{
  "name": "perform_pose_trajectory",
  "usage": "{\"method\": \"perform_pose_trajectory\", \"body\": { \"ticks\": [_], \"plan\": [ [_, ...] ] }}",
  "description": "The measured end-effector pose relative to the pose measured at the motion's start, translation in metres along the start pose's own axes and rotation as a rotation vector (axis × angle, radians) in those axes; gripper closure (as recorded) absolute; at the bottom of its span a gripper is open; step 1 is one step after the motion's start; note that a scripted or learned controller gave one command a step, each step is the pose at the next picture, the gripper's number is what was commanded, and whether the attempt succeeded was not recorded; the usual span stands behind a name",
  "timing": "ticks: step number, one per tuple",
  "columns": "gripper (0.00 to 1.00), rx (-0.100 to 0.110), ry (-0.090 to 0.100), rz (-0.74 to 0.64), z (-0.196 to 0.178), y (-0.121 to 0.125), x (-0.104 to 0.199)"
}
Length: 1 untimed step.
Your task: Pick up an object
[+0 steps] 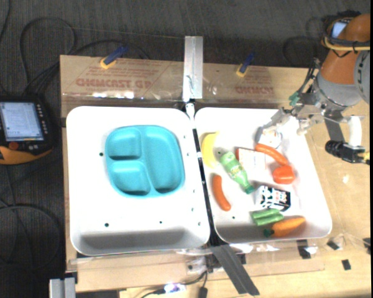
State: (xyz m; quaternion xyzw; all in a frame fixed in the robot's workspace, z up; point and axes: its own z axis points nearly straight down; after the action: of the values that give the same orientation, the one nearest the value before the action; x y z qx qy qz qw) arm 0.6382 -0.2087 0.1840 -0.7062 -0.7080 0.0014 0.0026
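Two white bins sat side by side on my tabletop (71,85). On the floor at far left lay the teach pendant (17,126). My left bin (87,228) held a blue divided plate (144,159). Past the divider, my right bin (317,219) carried the clutter: a yellow banana (207,149) against its left wall, an orange sausage-shaped toy (221,192) below it, a green bottle (235,171) lying tilted, a white card (253,164), a long orange pepper (271,153), a red tomato (284,174), a black-and-white carton (274,197), a green pod (267,216) and a carrot (288,226) near the front wall. My end effector (275,124) hung over the bin's back right part, just above the orange pepper, and I could not tell whether it was apart or together. Nothing showed between its tips.
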Motion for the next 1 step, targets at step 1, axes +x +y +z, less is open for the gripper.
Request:
{"method": "perform_pose_trajectory", "body": {
  "ticks": [1],
  "plan": [
    [0.00, -0.003, 0.004, -0.121, 0.0881, 0.0218, -0.0055]
  ]
}}
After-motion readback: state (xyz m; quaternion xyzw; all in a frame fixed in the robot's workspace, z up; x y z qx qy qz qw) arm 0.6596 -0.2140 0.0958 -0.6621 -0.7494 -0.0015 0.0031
